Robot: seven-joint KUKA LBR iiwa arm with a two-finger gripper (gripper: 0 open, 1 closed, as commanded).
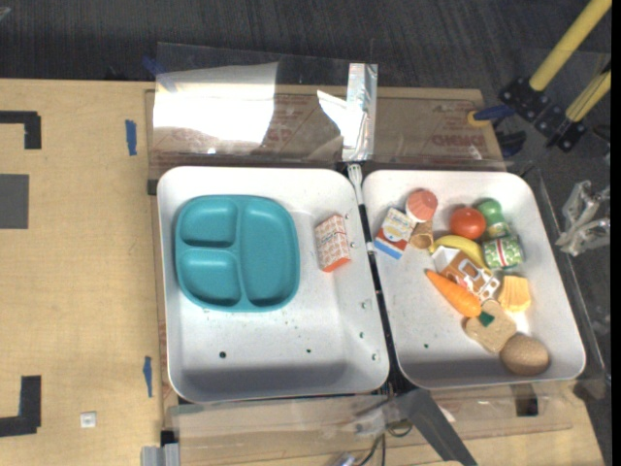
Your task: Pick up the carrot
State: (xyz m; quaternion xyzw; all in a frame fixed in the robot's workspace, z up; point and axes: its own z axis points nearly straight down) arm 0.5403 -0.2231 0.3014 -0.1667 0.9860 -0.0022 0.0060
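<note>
While the carrot (454, 292) lies flat in the right bin (427, 352), it points its thin tip up-left toward bare bin floor, its thick end tucked against the clutter to the right. Pincer state: can't tell — no view of it to judge from.

Neighbours: banana (459, 251) just above, an orange-and-white packet (477, 278) touching its upper side, cheese wedge (515, 293) and bread slice (491, 330) near the thick end, potato (525, 354) lower right. Teal plate (236, 251) and small carton (332, 242) sit in the left bin, well apart.

Handling guess: toy plastic — light, stiff, smooth, tapered, so likely to squirt out if pinched near the tip. Best hold looks like mid-body, fingers across the long axis, on the lower-left side where the floor is open.
</note>
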